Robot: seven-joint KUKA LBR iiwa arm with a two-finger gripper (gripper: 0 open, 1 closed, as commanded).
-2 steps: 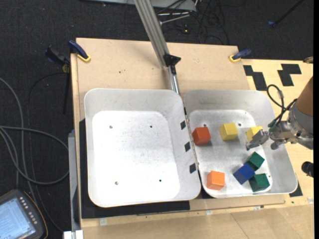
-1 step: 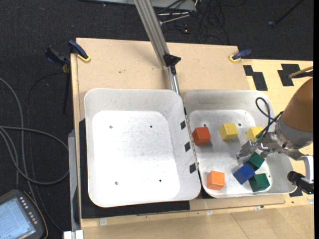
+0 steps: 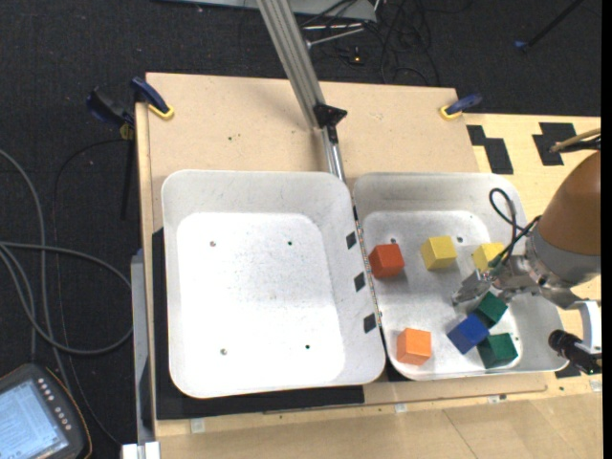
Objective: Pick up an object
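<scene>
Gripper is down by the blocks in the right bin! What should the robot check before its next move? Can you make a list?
1. Gripper is over the right bin, where the blocks lie: ok.
2. A block sits close under the gripper: ok, a green block lies just below it, with the blue block beside that.
3. A block is between the gripper's fingers: cannot tell, the parts are too small and crowded.
4. Room around the target: not ok, the green, blue and second green block are bunched together.
5. Other blocks out of the way: ok, the red block, yellow block and orange block lie apart.
</scene>
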